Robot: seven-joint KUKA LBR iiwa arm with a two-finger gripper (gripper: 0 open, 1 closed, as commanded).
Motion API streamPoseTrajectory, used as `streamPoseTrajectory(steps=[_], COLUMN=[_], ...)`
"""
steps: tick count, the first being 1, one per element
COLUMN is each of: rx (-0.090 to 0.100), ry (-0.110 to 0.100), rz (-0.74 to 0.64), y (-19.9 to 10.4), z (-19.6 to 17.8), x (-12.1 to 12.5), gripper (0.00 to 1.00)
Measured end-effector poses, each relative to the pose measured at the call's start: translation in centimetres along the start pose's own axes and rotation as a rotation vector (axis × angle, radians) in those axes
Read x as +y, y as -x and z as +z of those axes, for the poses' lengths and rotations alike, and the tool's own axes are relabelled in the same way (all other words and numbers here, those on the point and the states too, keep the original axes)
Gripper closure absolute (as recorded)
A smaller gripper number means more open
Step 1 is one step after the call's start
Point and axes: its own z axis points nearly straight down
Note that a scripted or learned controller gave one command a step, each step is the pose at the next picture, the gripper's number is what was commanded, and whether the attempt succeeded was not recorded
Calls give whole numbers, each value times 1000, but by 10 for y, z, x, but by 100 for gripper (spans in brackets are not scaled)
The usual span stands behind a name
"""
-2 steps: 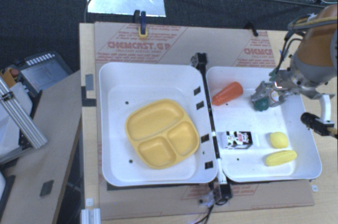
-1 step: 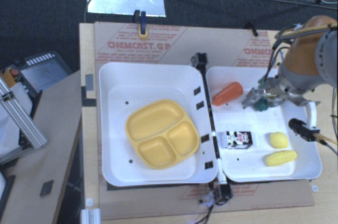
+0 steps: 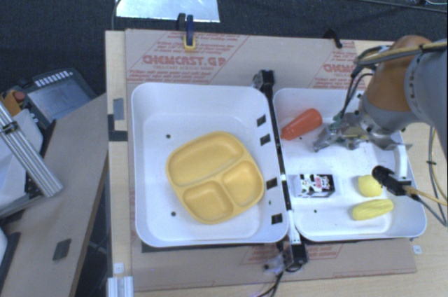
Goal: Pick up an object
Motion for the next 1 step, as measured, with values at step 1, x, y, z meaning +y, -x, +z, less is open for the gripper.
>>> streamPoseTrajectory(steps=[1], rx=[-1], ry=[5], rz=[-1], y=[1], z=[-13], x=[2], gripper=[100])
